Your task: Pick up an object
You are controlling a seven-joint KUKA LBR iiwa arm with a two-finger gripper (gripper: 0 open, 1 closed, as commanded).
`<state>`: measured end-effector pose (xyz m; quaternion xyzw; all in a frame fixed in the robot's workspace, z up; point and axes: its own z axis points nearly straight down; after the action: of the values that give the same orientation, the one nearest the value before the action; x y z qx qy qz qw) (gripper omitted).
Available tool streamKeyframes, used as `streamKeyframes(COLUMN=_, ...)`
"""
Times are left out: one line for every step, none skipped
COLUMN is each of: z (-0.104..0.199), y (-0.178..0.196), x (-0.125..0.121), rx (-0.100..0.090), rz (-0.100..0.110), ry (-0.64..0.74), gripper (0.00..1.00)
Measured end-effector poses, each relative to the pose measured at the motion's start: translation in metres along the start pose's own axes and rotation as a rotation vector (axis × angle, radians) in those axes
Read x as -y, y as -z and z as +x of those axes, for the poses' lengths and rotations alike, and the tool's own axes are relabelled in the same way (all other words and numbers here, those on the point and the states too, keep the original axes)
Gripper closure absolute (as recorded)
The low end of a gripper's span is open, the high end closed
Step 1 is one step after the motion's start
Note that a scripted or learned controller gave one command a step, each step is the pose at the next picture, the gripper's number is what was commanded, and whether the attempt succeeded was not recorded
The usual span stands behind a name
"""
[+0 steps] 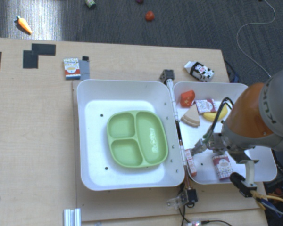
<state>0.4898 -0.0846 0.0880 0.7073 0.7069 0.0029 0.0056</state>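
Observation:
The right bin [198, 178] holds several toy foods: a red piece [187, 98], a tan sandwich wedge [192, 118], a yellow banana [211, 116], a red-and-white packet [205, 105] and a second such packet [222, 168]. A third, narrow packet [189, 165] lies against that bin's left wall. My gripper [201, 148] hangs low over the middle of the right bin, below the wedge and just left of the second packet. The grey and orange arm hides the bin's right side.
The left bin [92, 126] holds a green divided plate [137, 139]. On the bench behind the bins lie a small red-and-white box [71, 68] and a black-and-white toy [199, 71]. A carrot [23, 25] and small balls lie on the floor beyond.

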Motion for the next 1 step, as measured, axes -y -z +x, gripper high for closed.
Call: streamKeyframes(z=0.0013, y=0.0104, x=-0.0019, rx=-0.001, rz=-0.004, ry=0.002, gripper=1.00)
